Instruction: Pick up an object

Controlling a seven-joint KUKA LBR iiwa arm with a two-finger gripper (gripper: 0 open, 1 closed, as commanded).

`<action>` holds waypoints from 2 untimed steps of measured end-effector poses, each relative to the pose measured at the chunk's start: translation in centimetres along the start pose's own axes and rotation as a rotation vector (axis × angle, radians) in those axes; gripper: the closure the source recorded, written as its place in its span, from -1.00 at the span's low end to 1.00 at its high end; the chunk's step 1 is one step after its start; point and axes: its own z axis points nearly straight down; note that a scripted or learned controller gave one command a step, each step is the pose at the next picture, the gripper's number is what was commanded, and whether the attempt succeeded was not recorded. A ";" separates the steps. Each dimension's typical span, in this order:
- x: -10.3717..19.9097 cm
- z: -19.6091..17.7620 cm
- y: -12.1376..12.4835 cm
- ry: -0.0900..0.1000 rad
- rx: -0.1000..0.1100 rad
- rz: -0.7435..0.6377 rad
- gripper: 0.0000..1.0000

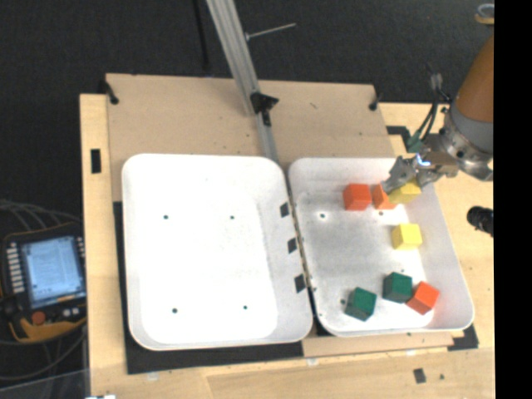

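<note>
In the camera view, the arm [474,98] reaches in from three o'clock and sets its tool [405,175] low at the right bin's [332,322] one o'clock corner, just above a yellow block [406,193] that touches a small orange block [380,196]. Whether the tool is wide, narrow or gripping cannot be told. An orange cube [357,197] sits beside them; a second yellow cube [406,236] lies toward four o'clock, and two green cubes [361,303] and a red one [423,297] toward six. The step looks like the grasp attempt; next it calls for a firm close on the yellow block, then a straight lift.
</note>
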 end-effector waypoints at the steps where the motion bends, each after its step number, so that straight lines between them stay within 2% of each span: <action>1: 5.1 -0.6 1.0 0.002 0.005 -0.002 1.00; 2: 10.7 -0.6 2.3 0.002 0.006 -0.002 1.00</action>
